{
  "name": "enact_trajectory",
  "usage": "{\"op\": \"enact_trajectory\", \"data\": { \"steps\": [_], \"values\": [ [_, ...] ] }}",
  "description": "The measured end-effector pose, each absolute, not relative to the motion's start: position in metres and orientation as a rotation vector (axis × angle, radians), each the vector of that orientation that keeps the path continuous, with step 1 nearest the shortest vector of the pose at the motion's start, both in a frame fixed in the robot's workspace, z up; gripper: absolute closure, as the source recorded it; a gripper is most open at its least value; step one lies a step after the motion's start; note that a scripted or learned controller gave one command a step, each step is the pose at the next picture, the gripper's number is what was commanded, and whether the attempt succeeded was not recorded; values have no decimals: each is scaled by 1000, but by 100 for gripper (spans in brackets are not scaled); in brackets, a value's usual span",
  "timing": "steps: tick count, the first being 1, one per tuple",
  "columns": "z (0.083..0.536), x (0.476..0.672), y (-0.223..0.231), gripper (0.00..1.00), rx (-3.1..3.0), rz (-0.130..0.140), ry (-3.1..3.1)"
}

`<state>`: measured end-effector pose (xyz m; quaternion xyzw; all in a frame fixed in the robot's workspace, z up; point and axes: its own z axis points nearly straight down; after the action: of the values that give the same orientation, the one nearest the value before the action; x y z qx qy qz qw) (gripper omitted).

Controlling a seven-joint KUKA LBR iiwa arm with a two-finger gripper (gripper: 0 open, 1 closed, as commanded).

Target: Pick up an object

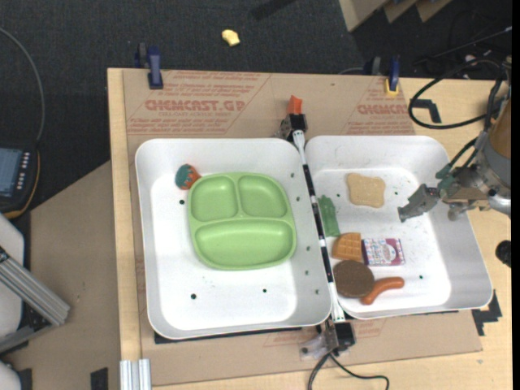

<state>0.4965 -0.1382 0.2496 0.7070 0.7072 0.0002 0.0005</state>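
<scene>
The right bin (455, 287) holds several toy foods: a tan bread slice (366, 190), a green stick (327, 215) along its left wall, an orange waffle square (347, 246), a pink-and-white packet (382, 252), a brown patty (354, 279) and an orange sausage (383, 289). My gripper (416, 204) hangs over the right part of this bin, to the right of the bread slice and above the packet. Its fingers point left and down, with nothing seen between them.
The left bin (162, 283) carries a green divided plate (241, 220) and a small red-and-green toy (188, 176) at its upper left. Clamps (294, 122) join the bins at the middle. Cables (443, 104) lie at the bench's upper right.
</scene>
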Motion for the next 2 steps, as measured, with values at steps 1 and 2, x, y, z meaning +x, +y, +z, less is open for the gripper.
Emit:
{"op": "enact_trajectory", "data": {
  "steps": [1,2],
  "values": [
    [157,606,-131,0,2213,4,2223],
    [82,632,-123,0,2217,0,2222]
  ]
}}
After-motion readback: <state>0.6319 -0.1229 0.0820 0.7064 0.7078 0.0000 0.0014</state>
